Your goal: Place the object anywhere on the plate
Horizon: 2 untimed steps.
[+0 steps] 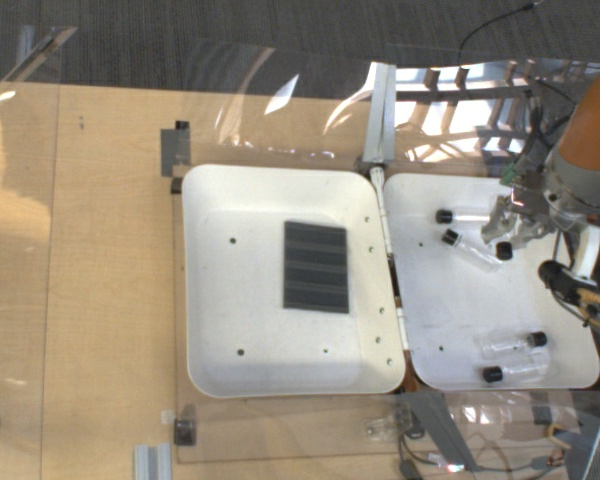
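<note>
A dark grey ribbed plate (316, 266) lies flat in the middle of the left bin (210, 358). Several clear vials with black caps lie in the right bin (430, 358). Two of them (460, 214) (466, 245) rest near the bin's upper middle. My gripper (503, 234) hangs low over the upper right part of that bin, right above a black-capped vial (504, 252). Whether it touches that vial is not visible. Two more vials (515, 344) (513, 370) lie near the bin's front right corner.
A raised divider (388, 268) separates the two bins. The grey arm with its orange band (590, 133) enters from the right, over the right bin's far corner. Cables (570, 283) hang beside the wrist. A metal frame (380, 108) stands behind the bins.
</note>
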Available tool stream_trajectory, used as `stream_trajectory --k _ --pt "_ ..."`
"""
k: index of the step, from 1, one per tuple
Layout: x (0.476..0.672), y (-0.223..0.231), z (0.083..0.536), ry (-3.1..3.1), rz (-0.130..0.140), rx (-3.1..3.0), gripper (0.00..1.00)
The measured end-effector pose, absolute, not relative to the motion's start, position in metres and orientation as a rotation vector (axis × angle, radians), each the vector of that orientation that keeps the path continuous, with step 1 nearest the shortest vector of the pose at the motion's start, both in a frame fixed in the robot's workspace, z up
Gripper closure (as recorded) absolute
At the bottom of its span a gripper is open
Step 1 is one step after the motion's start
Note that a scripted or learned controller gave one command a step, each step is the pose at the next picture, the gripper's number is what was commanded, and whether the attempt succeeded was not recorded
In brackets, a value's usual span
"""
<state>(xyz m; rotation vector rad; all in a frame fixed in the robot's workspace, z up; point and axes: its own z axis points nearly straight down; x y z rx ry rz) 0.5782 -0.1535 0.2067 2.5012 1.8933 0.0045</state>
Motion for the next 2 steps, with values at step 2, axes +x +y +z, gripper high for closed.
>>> stream_trajectory --k 2 --pt "0.670 -0.052 0.185 2.463 0.006 1.944 1.00"
